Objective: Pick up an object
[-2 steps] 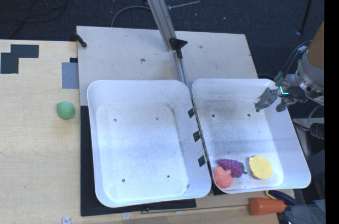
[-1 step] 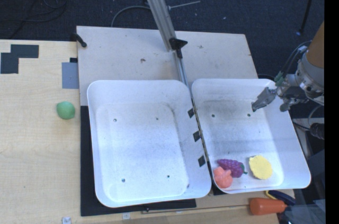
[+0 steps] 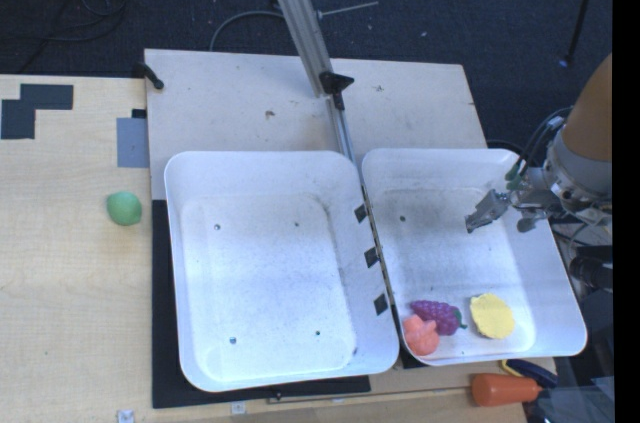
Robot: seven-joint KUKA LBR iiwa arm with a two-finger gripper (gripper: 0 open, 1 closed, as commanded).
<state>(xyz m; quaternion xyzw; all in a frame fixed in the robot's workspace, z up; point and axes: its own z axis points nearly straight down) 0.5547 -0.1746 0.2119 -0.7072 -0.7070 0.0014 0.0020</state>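
Toys sit bunched at the near edge of the right-hand shallow white bin (image 3: 545, 256): a knobbly purple bunch of plastic grapes (image 3: 437, 314), a soft orange-pink lump (image 3: 421, 335) pressed against its lower left side, and a round yellow ruffled piece (image 3: 492, 316) just beside the grapes on the right, apart from them. All three lie flat on the bin floor, close to the front wall.

What the orange-pink lump is meant to be is hard to say from here. An orange cylinder-like object (image 3: 505, 388) lies on the bench in front of the bin, with something blue and yellow behind it, too small to make out. The grey arm with the orange band (image 3: 590, 136) is cut off at the right edge.

The two-finger gripper (image 3: 489, 211) reaches in from the right over the upper middle of the right bin, well apart from the toys, its wrist tilted down and leftward. Whether it is spread or pressed together I cannot tell, and nothing shows in it.

The left-hand white bin (image 3: 200, 181) sits alongside, and a small green ball (image 3: 124, 208) rests on the wooden bench top (image 3: 60, 291) beyond it.
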